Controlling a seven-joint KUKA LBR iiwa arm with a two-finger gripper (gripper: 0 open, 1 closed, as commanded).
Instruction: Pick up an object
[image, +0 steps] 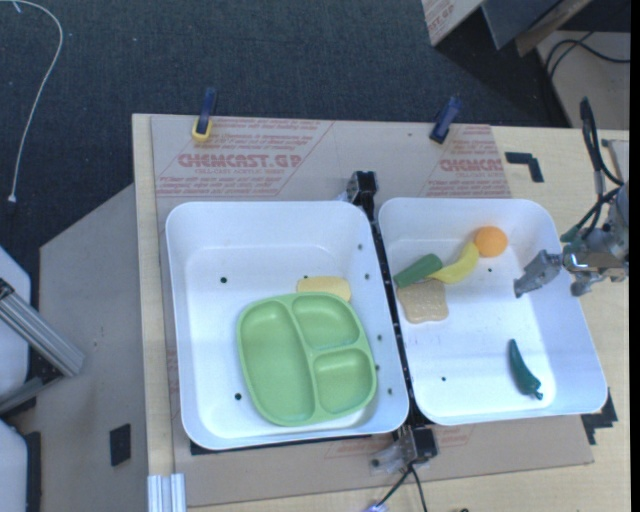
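Observation:
In the right bin (470, 395) lie an orange ball (489, 240), a yellow banana (456, 268), a light green piece (417, 268), a tan bread slice (425, 302) and a dark green pepper (523, 369). My gripper (549, 287) hangs over the bin's right side, to the right of the ball and above the pepper. It is open, its two grey fingers spread apart with nothing between them. The pepper lies about a hand's width toward the front from the fingertips.
The left bin (200, 300) holds a green divided plate (305, 356) and a pale yellow piece (324, 287) behind it. A black divider (385, 300) runs between the bins. Blue clamps (445, 118) sit at the board's far edge.

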